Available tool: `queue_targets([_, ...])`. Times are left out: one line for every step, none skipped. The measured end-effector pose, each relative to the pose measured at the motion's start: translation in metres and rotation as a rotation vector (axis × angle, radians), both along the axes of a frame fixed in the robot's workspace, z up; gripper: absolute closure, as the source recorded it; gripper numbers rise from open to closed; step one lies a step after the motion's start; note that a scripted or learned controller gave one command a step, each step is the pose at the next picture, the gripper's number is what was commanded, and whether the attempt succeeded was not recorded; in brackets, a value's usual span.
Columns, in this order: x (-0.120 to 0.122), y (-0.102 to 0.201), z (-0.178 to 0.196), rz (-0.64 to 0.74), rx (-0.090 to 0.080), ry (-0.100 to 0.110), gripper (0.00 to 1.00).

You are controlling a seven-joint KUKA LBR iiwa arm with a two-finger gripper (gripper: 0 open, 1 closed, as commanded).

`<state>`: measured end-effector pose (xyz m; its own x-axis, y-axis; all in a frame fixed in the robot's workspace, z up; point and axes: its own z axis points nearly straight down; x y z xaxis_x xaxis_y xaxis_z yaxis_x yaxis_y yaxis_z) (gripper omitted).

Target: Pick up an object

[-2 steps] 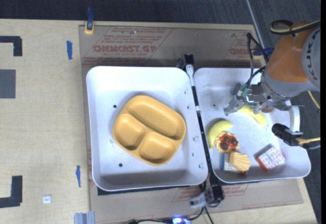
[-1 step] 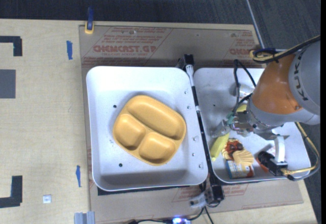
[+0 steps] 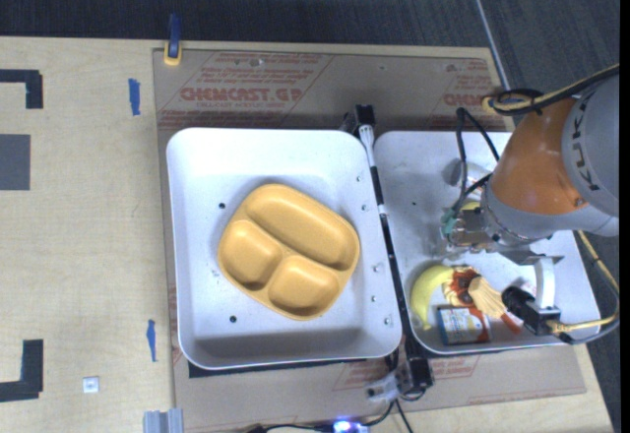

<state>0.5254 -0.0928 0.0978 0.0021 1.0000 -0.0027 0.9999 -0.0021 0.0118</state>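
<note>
Claw over right white bin

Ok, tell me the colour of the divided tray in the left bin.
Mustard yellow tray, seen plainly in the camera view.

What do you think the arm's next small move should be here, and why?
Probably a short descent toward the yellow ball. The hand sits over the right bin, just above the pile in its near corner, and no object is visibly held. The yellow tray lies in the left bin.
</note>
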Motion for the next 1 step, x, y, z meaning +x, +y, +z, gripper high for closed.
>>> queue_targets([-0.0002,0.0000,-0.0002,0.001,0.000,0.001,0.00])
